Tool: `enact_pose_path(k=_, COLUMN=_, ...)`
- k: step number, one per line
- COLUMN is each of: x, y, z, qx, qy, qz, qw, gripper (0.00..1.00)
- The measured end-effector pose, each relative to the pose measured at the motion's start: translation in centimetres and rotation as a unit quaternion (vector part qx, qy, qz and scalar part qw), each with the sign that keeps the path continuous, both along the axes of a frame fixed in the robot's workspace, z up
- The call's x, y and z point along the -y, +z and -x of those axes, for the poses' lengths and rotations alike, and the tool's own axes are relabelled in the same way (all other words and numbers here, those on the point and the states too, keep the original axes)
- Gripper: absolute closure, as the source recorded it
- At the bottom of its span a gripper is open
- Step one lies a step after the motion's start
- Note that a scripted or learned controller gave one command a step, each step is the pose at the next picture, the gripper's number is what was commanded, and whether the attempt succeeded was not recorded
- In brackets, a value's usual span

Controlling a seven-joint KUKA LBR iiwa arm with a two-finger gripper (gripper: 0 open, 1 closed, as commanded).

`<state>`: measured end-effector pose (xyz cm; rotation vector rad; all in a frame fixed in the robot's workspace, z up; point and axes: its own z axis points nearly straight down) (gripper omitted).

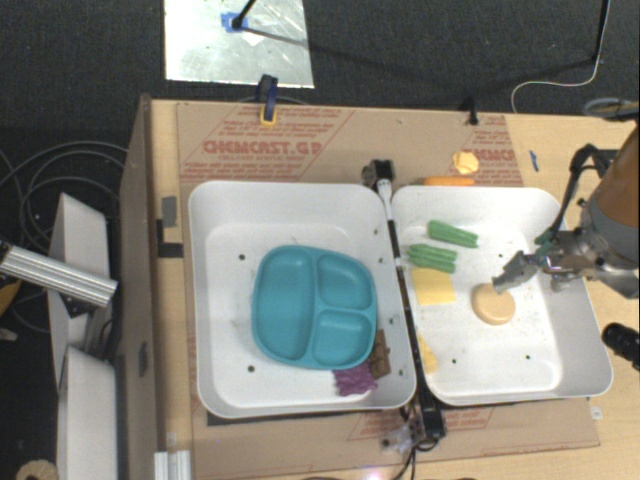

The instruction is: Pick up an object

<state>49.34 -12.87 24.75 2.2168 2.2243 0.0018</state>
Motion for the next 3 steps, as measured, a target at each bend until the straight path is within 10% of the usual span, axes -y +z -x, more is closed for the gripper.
enact_pose_path(k=1, x=1.7, y=-15.0, z=-2.3, qx=-0.003, qy=-0.001, qz=0.0005, qw=1.0000, gripper=0.00)
enact_pose_path(k=2, x=1.7, y=-13.4, z=-2.6, qx=0.001, qy=-0.001, qz=0.0001, qw=1.0000, gripper=1.00)
enact_pose_path(k=3, x=1.7, y=-13.4, z=-2.6, qx=0.001, qy=-0.001, qz=-0.0001, qw=1.0000, gripper=0.00)
